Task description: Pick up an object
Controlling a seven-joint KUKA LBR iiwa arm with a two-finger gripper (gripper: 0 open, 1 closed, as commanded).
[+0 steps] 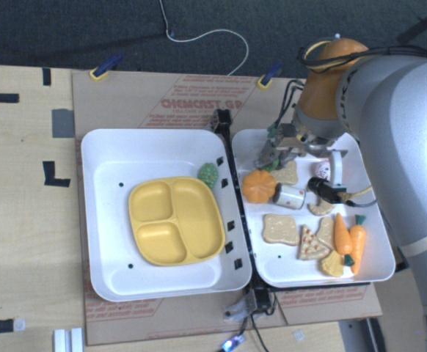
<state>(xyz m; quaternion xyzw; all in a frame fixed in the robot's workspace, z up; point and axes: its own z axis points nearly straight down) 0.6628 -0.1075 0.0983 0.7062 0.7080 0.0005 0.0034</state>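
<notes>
Counting from the near edge of the right bin (378, 270), I am seeing two carrots (348, 242), a cheese wedge (331, 264), a pizza slice (312, 246), one toast (280, 229), then a can (290, 196) touching the orange (258, 186). I am judging that orange light, hard, slippery plastic, best pinched across its middle. My gripper (278, 151) is hovering just beyond it; I cannot tell its state. The left bin (103, 160) is bearing one yellow tray (175, 220) and one green piece (209, 172).

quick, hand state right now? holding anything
hand: cannot be told; it sits low in the right bin just above the orange toy.
</notes>
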